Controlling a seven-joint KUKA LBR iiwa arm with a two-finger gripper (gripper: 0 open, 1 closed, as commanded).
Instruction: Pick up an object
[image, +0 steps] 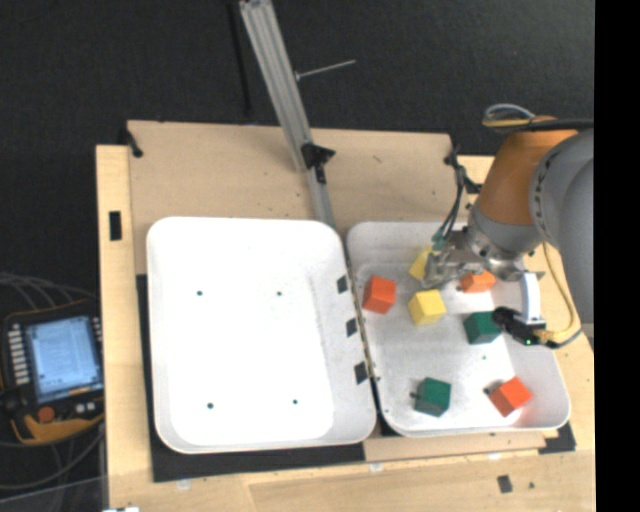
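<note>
The right bin (400, 420) holds several small blocks. My gripper (448, 262) hangs low over the bin's far part, coming down from the orange-banded wrist (510, 190). A yellow block (419, 266) sits right at its left side, partly hidden by it. An orange block (479, 282) peeks out just to its right. Nearer the front lie an orange cube (379, 294), a yellow cube (427, 306), a green cube (482, 327), a second green cube (433, 396) and another orange cube (509, 395).
The left white bin (250, 330) lies beside the right one. A slanted metal pole (290, 100) runs from the top down to the bins' far edge. A teach pendant (55, 360) rests off the bench at the left.
</note>
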